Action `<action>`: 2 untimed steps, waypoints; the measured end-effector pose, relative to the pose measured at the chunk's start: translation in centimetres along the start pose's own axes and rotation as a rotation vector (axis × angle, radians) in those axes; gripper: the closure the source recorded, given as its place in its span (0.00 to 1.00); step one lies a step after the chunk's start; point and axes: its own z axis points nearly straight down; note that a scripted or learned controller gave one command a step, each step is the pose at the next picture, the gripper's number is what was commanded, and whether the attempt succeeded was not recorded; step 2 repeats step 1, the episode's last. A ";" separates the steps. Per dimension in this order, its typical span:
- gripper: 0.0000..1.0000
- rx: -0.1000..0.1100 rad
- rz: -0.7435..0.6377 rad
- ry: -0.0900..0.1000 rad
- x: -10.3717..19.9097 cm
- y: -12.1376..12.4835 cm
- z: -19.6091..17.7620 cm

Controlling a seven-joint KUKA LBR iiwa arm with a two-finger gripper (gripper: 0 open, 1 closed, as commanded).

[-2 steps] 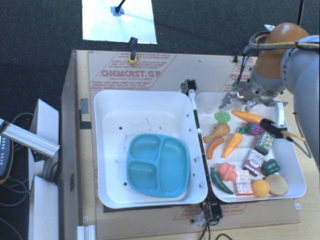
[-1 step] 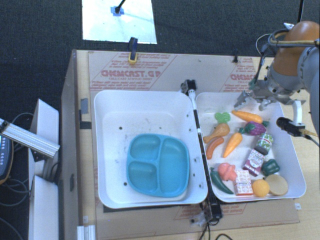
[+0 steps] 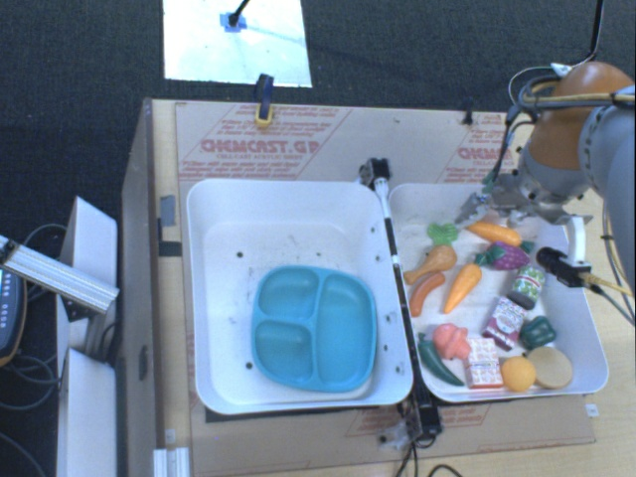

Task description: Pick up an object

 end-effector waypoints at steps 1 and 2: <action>0.00 0.018 -0.001 0.010 6.3 -3.8 -5.9; 0.00 0.018 -0.001 0.010 6.3 -3.8 -5.9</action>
